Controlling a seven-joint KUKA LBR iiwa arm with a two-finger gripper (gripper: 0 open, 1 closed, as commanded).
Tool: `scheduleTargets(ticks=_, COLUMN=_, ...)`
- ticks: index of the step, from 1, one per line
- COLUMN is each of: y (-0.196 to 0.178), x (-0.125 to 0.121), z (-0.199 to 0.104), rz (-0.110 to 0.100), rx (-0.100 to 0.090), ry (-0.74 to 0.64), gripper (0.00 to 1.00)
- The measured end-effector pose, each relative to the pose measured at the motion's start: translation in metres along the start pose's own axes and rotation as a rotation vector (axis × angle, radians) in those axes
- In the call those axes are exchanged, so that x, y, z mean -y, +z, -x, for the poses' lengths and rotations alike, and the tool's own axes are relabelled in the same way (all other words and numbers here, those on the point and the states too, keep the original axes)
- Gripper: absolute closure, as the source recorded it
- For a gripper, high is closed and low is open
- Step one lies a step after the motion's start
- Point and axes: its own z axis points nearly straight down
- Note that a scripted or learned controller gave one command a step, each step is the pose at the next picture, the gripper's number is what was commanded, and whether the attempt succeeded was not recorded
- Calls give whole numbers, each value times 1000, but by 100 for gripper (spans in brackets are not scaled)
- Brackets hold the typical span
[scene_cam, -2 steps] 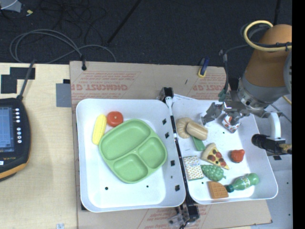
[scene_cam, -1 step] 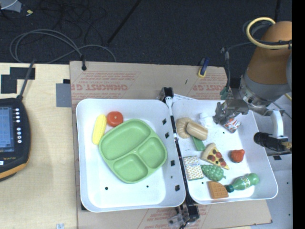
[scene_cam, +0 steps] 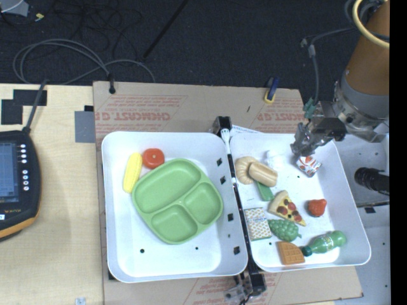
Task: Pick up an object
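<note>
The gripper is seen poised at the upper part of the right bin, directly over a small red-and-white can, which appears to be touched by the dark mechanism but cannot be confirmed as held. Left of the can a tan bread-like roll is found, and below the can a pizza slice, a red strawberry, a green bottle and a cracker are spread. Further left of the can, in the left bin, a green divided plate, a yellow corn cob and a red tomato are laid.

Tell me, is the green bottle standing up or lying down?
Lying down. The green bottle rests on its side on the right bin floor.
</note>
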Motion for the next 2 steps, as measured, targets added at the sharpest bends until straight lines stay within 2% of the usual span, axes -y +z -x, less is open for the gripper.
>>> scheduleTargets(ticks=1, y=83, x=71, z=-38, rz=-22, rx=-1, ry=3, gripper=100)
scheduleTargets(ticks=2, y=-39, x=65, z=-137, rz=3, rx=-4, ry=-8, gripper=100)
